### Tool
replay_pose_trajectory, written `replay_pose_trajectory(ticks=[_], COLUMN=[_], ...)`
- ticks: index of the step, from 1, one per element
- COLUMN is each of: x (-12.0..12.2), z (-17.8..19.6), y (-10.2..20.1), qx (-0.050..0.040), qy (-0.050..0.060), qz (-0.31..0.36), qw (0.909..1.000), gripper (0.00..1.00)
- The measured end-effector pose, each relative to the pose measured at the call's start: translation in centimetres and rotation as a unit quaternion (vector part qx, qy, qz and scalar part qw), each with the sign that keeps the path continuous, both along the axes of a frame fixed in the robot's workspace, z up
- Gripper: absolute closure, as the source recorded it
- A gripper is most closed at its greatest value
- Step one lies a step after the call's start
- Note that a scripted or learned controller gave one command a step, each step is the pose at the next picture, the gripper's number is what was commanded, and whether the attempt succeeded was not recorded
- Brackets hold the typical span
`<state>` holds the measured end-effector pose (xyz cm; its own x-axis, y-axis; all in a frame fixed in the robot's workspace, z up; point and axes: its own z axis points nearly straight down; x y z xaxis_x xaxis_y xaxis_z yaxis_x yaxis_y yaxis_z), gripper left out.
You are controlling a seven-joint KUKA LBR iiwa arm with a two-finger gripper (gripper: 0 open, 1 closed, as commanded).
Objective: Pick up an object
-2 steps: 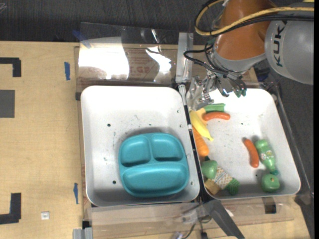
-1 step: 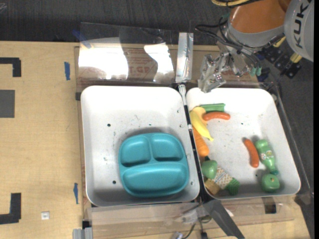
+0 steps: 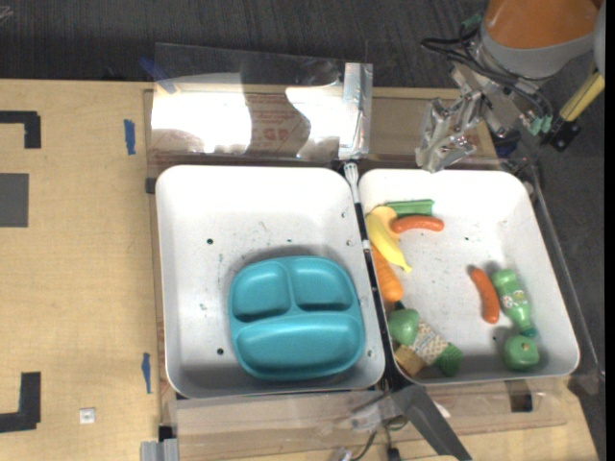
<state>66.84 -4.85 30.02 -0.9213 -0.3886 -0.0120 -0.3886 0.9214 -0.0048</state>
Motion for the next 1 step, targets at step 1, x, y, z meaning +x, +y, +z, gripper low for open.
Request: replay_pose_trajectory(ticks=[1], x=[-9.05], z=[-0.82], y=[-0.77], qx=[0.0000], qy=[0.003], qz=[0.015], qw=[0.9999], gripper=[1.00])
